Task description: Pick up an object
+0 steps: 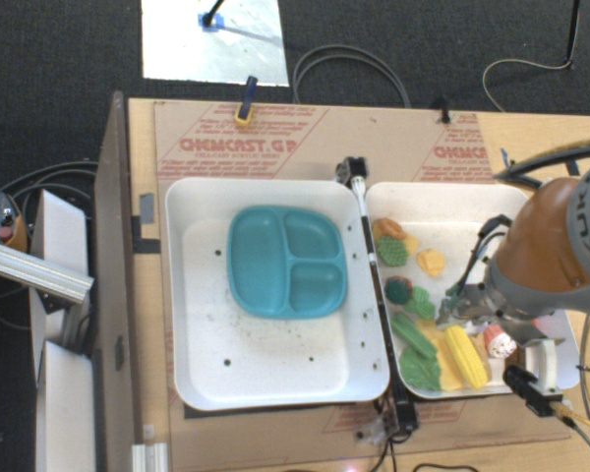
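The right bin (472, 200) holds several toy foods. An orange piece (388, 229) and a green broccoli-like piece (393, 253) lie at its back left, with a yellow chunk (431, 262) beside them. Further forward are a dark green and red piece (400, 289), a green pea pod (413, 333), a yellow corn cob (463, 355) and a small red and white piece (499, 341). My gripper (455, 310) hangs low in this bin, just behind the corn cob and right of a green piece (421, 306). The arm's body hides what is under it.
The left bin (202, 362) bears a teal divided plate (285, 262). A black divider rail (369, 254) runs between the two bins. The orange and grey arm (546, 249) covers the right bin's right half. Cables lie behind the bench.
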{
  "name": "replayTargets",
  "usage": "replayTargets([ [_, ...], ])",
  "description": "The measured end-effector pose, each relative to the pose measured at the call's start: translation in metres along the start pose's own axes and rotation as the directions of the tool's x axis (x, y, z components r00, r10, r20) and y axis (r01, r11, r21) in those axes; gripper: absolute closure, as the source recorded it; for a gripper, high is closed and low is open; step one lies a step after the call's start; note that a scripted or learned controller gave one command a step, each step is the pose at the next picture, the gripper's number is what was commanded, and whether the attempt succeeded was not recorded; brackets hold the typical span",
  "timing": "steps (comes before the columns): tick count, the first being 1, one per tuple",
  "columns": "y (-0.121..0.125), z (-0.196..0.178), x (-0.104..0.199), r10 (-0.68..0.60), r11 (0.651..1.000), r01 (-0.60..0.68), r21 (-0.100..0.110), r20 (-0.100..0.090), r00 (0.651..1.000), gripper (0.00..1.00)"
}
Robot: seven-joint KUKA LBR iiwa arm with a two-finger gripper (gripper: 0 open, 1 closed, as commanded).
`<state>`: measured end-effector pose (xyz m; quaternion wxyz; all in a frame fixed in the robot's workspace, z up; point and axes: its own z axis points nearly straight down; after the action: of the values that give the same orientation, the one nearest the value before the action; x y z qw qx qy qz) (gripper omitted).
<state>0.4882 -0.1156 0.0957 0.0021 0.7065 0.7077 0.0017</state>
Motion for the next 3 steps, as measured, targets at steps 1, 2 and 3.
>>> replayTargets([
  [1, 0.002, -0.122, -0.022, -0.001, 1.0, 0.001, -0.01, 0.005, 1.0, 1.0],
  [2, 0.079, -0.128, -0.002, -0.007, 1.0, 0.007, -0.003, 0.002, 1.0, 1.0],
  [3, 0.13, -0.135, 0.071, -0.011, 1.0, 0.011, -0.001, -0.004, 1.0, 1.0],
])
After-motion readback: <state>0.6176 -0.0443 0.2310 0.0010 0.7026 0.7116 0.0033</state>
